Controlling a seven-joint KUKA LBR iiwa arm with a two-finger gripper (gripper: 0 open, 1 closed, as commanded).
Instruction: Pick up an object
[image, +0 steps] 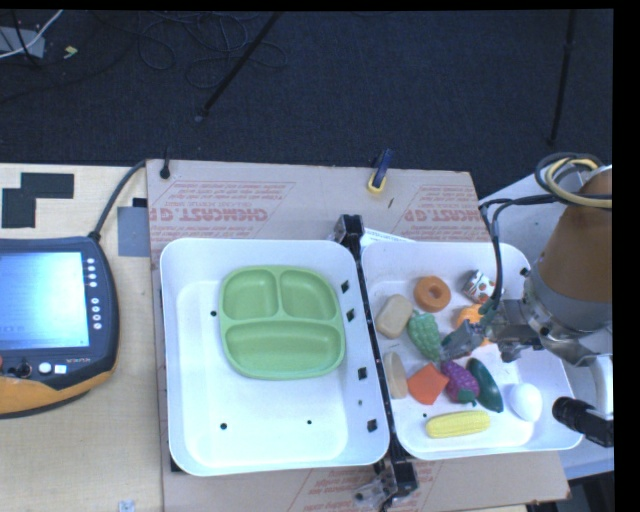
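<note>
- Dark blue carpet with loose cables fills the far side of the room; nearer, a cardboard sheet (250, 205) covers the bench under two white bins.
- Far to the left of the jaws, a teach pendant (50, 315) lies with its lit screen washed out; its left side is cut off by the frame edge.
- Left bin (190, 430) holds a green divided plate (281, 322), well away from the gripper.
- Right bin (520, 440) is crowded with toy food. Left of the jaws lie a beige bread-like piece (394, 316), a pale stick (397, 376), a bumpy green vegetable (424, 335) and a red-orange block (428, 384).
- Up and left of the jaws sits an orange doughnut (433, 292).
- Just below the jaws are purple grapes (460, 380) and a dark green pepper-like piece (486, 386); further below, a corn cob (458, 425).
- Gripper (468, 338) hangs low over the bin's middle. Its dark fingers blend with the clutter, so I cannot tell how far the jaws stand apart or whether anything sits between them.
- An orange item (468, 316) touching the gripper is half hidden.
- Right and above, a small shiny object (477, 284) is too blurred to name.
- Down and right, a white egg (524, 402).
- Arm (580, 260) is cut off at the right edge.
</note>
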